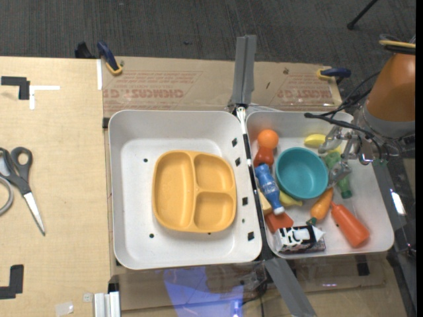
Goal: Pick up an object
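The hand (342,152) hangs over the right bin (377,197) beside the teal bowl (301,172); I cannot tell its grip.

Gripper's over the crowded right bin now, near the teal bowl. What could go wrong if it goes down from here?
1. The gripper hangs above the teal bowl rim and a small green item; descending, it may hit the rim instead of grasping.
2. The right bin is packed: orange carrot, blue bottle and bowl lie close together, so fingers could jam or grab two things.
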Robot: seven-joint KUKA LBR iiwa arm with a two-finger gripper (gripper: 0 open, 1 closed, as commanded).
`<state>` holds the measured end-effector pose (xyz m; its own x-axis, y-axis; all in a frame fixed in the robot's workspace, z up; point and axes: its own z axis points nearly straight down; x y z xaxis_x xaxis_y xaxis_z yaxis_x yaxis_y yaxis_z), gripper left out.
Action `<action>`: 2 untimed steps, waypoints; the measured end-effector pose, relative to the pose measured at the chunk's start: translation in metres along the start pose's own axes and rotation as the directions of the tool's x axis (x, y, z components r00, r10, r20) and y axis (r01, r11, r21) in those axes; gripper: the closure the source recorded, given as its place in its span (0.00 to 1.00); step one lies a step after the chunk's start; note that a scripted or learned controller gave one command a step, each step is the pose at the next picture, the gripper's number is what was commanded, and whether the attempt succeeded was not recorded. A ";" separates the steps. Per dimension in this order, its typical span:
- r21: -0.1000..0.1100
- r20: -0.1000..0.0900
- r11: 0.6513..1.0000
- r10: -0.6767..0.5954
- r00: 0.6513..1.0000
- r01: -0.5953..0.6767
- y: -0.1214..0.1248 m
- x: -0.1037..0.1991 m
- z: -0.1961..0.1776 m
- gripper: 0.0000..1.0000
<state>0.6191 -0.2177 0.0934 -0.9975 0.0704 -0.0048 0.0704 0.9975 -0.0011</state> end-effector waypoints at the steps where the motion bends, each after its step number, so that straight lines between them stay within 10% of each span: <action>1: 0.002 0.000 0.999 -0.036 0.999 0.036 0.010 0.070 0.000 0.00; 2: 0.000 0.002 0.963 0.268 0.963 -0.268 -0.002 -0.001 0.000 0.00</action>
<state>0.6198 -0.2201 0.0937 -0.9422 0.3351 -0.0070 0.3351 0.9422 0.0001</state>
